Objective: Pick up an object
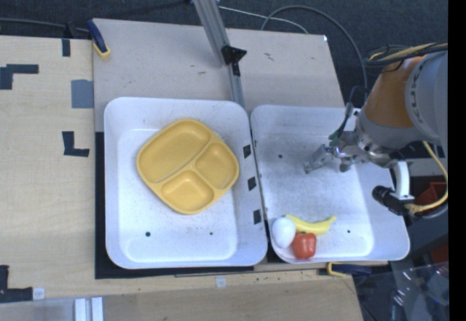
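Camera view from above takes in two white bins side by side on a pale wooden surface (44, 167). Left of centre, the left bin (120, 239) carries a yellow plate (187, 165) with three compartments, lying flat and slightly turned. Next to it, the right bin (291, 130) holds a small cluster pressed into its lower left corner: a white egg-like ball (282, 231), a red piece like a small pepper (305, 244) just right of it, and a yellow banana (314, 224) curving over the top of both, all touching one another.

Further right, the grey arm (426, 97) with its orange band enters from the frame's right edge and bends down into the upper middle of the right bin. Its pincer (318, 161) points left, low over the bin floor, fingers spread apart with nothing between them, well apart from the cluster below.
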Robot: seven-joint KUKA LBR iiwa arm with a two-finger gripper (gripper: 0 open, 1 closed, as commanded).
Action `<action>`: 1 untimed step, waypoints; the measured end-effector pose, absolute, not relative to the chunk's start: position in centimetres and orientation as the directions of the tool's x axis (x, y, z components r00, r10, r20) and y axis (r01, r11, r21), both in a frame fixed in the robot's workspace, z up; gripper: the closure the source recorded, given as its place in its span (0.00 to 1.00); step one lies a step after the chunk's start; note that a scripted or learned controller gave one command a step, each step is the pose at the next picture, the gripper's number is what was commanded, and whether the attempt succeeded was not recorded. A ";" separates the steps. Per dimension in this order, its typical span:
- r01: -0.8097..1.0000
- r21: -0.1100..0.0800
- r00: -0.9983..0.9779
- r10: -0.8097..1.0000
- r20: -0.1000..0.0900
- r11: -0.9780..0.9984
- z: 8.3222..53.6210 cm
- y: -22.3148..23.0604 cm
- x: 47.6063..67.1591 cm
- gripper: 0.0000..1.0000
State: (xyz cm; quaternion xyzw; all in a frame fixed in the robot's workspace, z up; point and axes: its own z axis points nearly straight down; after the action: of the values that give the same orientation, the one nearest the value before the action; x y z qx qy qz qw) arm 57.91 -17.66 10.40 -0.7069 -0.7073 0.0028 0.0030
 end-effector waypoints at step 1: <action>1.000 -0.001 -0.002 1.000 -0.002 0.002 8.8 -17.6 57.9 0.00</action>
State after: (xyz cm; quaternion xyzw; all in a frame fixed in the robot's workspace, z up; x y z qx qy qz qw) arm 57.92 -17.63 8.84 -0.7064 -0.7078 0.0010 -0.0003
